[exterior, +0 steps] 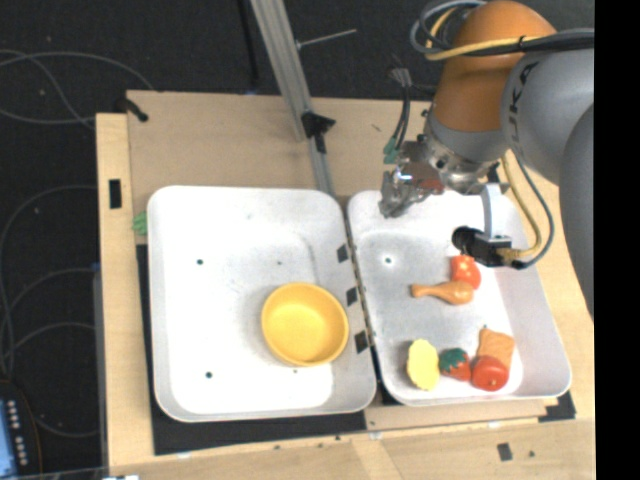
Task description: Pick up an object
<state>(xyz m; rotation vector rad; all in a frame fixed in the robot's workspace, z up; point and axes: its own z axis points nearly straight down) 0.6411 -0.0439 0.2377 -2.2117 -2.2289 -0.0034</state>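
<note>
Grey hand (398,196) over right bin (535,298) far rim, grip unclear, toys clustered near edge

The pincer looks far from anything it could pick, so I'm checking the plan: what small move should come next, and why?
Probably shift the pincer toward the near side of the right bin. It sits at the bin's far left corner over bare floor, while the orange drumstick-shaped toy and the red piece lie nearer the camera.

Even overhead light, moderately bright. White bins (250,228) near overexposed, little surface detail. Soft shadow under my arm (480,78), upper right. Dark surround upper left. Slightly soft, grainy focus.
</note>
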